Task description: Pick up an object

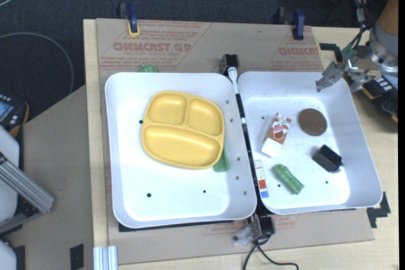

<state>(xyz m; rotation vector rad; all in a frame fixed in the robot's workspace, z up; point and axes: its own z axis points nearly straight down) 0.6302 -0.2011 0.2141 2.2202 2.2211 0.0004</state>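
The tool (330, 78) hangs over the right bin's (361, 196) far right corner, nothing between its fingers; whether they are spread I cannot tell. In that bin lie a brown disc (312, 121), a black block (328, 158), a green cylinder (288, 178) and a small carton (276, 134). A yellow divided plate (183, 129) sits in the left bin (171, 208).

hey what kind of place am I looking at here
Probably a robotics lab test bench: two shallow white bins clamped onto a protective board, a grey robot arm's gripper reaching in, cables across dark carpet.
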